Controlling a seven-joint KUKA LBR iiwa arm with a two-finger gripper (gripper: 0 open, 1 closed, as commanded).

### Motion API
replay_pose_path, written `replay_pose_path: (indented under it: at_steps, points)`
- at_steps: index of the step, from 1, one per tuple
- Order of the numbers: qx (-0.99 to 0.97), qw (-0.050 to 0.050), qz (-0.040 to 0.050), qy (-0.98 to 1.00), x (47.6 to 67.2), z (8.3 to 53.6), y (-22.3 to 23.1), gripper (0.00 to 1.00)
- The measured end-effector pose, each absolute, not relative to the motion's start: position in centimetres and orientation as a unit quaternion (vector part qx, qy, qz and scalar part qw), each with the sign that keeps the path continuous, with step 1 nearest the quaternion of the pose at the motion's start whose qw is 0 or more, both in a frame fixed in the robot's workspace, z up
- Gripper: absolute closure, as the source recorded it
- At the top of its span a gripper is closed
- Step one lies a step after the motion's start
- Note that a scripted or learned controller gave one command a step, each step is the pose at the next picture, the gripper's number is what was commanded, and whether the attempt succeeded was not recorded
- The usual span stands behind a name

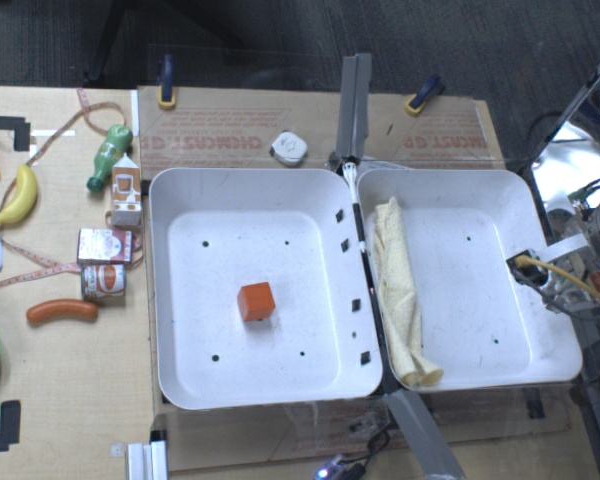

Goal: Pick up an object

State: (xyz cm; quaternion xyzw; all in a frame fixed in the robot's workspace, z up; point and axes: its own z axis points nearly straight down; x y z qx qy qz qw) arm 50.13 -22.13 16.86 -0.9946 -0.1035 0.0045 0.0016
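An orange-red cube [256,301] sits alone on the floor of the left bin [180,368], a little left of its middle. A cream folded cloth [400,293] lies lengthwise along the left wall of the right bin [480,368], running from the bin's back to its front corner. Nothing touches either object.
A raised divider [358,268] separates the two bins. Cables and metal hardware [555,273] overhang the right bin's right rim. Left of the bins, toy food lies on the bench: a banana [15,198], a sausage [62,312], a can [104,281], a green bottle [110,155].
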Motion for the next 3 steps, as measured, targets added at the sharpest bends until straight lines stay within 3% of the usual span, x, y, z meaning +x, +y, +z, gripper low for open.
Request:
replay_pose_path:
  at_steps: [1,2,3]
  points:
    - [-0.995,0.002,0.0046,-0.103,50.1,16.9,-22.1,0.00]
    - [-0.995,0.001,0.0030,-0.099,48.7,12.6,-22.2,0.00]
    - [-0.995,0.001,0.0017,-0.105,47.7,18.5,-22.2,0.00]
